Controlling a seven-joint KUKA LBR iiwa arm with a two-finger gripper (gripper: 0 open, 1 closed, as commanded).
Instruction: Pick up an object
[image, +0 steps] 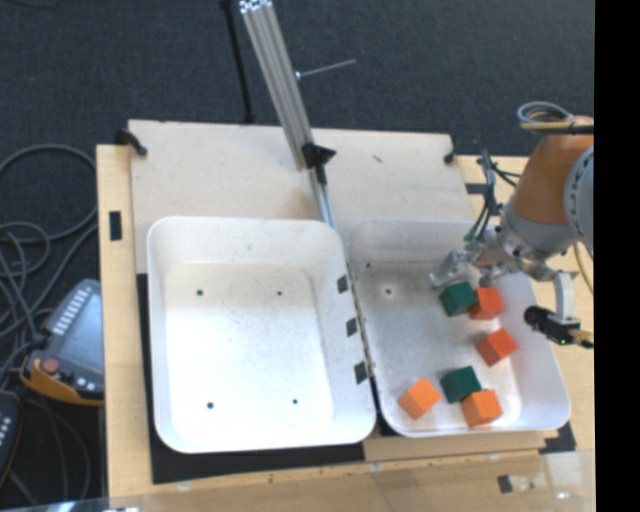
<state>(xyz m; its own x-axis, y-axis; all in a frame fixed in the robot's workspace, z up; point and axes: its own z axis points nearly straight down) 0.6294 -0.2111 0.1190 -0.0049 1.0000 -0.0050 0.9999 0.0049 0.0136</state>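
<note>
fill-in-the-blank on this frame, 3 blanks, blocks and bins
1. All the blocks lie in the ___ bin.
2. The block nearest the gripper is ___.
3. The number of orange blocks is ___.

Missing words: right; green; four

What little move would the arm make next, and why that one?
Probably a short drop straight down. The gripper hangs just above the green block beside an orange block in the right bin, with nothing seen between its fingers.
</note>
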